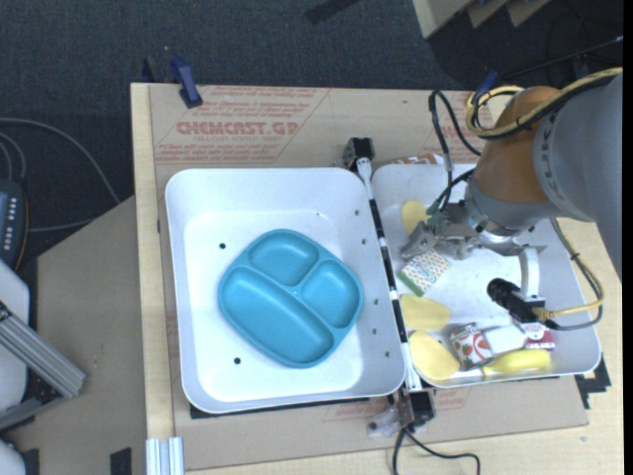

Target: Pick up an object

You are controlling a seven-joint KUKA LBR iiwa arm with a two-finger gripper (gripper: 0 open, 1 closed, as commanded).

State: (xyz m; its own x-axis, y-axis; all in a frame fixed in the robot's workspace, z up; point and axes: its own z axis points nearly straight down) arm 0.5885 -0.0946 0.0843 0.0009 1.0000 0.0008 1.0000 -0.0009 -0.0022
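Note:
My gripper [438, 243] hangs low in the right bin [577, 310], at its left side, under the grey arm with the orange band. Just below it, touching or nearly so, lies a green-and-white checkered packet [423, 269]. A yellow piece [412, 214] sits just above and left of the gripper. Two more yellow pieces [425, 312] [433, 356] lie at the bin's front left. Beside them are a red-and-white packet [475, 344] and a long yellow item [520, 362]. Nothing is visibly lifted.
The left bin [188, 201] holds a blue divided plate [289, 296]. The bins' shared wall [384, 265] runs close to the gripper's left. A black part with cables [507, 295] hangs off the arm over the right bin's middle.

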